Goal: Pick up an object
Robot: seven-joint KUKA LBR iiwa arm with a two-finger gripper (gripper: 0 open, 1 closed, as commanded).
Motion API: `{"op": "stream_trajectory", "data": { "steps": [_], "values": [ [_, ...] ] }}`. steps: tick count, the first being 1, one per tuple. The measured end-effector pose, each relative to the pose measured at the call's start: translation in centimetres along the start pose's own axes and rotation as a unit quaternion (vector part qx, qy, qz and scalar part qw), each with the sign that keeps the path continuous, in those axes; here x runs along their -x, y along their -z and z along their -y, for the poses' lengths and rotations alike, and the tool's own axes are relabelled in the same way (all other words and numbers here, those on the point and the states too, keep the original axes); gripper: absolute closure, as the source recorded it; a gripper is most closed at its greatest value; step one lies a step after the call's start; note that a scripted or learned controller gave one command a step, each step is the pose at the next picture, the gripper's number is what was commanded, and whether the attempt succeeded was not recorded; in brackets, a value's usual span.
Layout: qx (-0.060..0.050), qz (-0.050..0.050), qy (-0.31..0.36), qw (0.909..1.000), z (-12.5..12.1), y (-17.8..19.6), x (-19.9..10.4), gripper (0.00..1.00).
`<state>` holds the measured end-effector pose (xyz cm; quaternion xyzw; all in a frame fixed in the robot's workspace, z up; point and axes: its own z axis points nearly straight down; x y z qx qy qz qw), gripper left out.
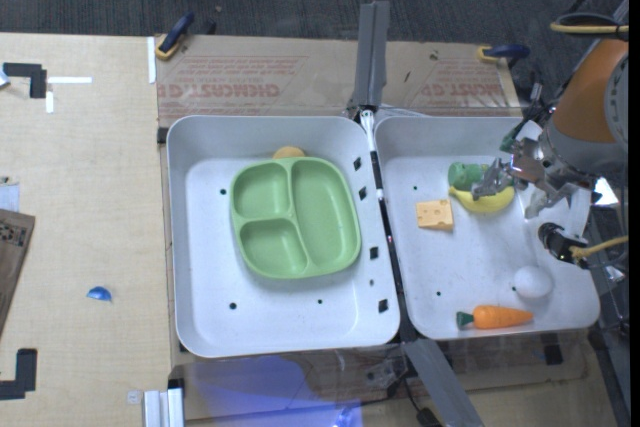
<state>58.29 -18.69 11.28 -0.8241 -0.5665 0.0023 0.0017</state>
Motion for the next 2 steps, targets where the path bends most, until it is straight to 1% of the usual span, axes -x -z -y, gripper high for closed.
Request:
{"op": "stream_trajectory", "data": {
  "steps": [1,2],
  "values": [
    [0.001,0.001,0.094,0.9956,-3.68,-2.4,-3.86,0.0],
    [-0.001,0.002,0.096,0.9954,-3.7,-1.72,-3.84,1.0]
  ]
}}
